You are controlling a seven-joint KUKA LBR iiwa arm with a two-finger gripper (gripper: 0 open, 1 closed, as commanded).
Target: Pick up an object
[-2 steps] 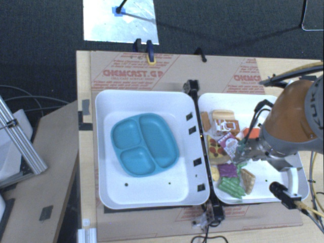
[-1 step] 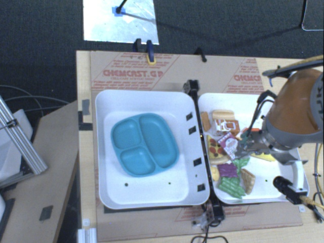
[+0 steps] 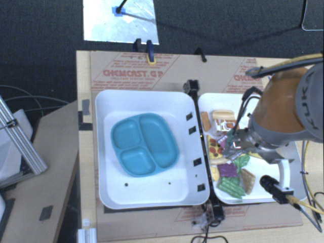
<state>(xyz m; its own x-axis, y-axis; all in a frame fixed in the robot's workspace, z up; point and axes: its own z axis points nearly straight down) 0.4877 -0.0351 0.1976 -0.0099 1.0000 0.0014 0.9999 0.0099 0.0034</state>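
Note:
The right bin (image 3: 215,101) holds a heap of toy food: a sandwich-like piece (image 3: 223,117), a pizza slice with red dots (image 3: 216,148), a purple piece (image 3: 228,169), a green pod (image 3: 232,187), a brown slice (image 3: 247,180) and a hot dog (image 3: 205,121). My gripper (image 3: 234,145) reaches down from the right over the middle of this heap, just above the purple piece and beside the pizza slice. The arm's body hides the bin's right part.
The left bin (image 3: 109,105) holds a blue divided plate (image 3: 144,144). A black divider with clips (image 3: 200,135) runs between the bins. A shiny sheet (image 3: 120,14) lies on the dark floor at the back. A cable and black fitting (image 3: 276,187) hang by the right bin's front corner.

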